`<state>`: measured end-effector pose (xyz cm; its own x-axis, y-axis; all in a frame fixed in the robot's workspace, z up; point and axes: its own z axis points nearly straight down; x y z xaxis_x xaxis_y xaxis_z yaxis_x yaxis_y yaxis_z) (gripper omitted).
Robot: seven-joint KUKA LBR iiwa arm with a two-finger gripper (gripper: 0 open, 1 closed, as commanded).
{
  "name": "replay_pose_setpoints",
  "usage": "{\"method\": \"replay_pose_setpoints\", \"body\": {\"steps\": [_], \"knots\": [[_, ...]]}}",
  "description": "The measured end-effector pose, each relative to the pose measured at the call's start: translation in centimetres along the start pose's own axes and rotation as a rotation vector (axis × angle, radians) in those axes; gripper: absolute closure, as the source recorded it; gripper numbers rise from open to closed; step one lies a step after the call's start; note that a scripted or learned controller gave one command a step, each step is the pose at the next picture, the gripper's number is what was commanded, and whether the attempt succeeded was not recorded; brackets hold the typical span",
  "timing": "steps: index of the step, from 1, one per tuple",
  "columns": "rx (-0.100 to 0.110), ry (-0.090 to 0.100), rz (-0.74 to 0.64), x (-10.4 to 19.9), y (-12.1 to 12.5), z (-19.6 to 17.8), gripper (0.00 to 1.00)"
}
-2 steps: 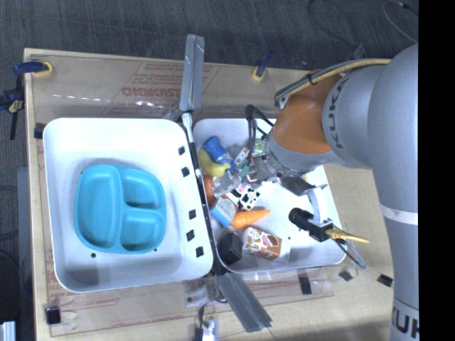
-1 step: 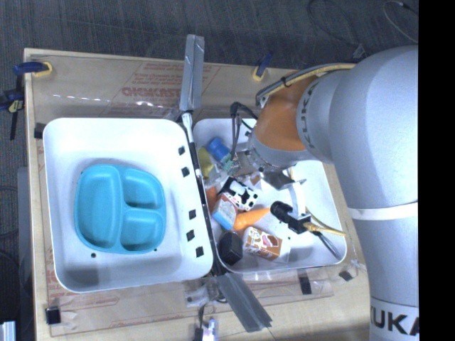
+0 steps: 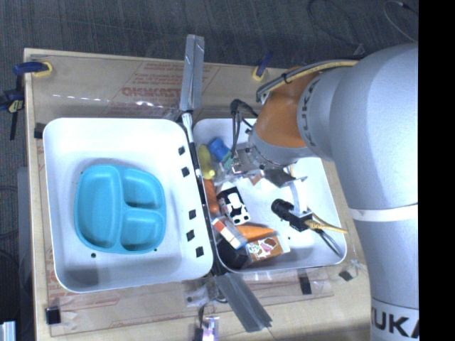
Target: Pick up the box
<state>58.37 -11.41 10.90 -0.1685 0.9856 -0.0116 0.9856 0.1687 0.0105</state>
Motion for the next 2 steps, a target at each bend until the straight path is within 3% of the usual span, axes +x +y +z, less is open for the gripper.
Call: {"method": "replay_pose_setpoints", "body": {"steps": [1,2], "knots": [[0.014,0.011,0.068,3.4,-2.3,-8.3,1.0],[0.017,0.011,0.276,4.0,-8.3,-13.3,1.0]]}}
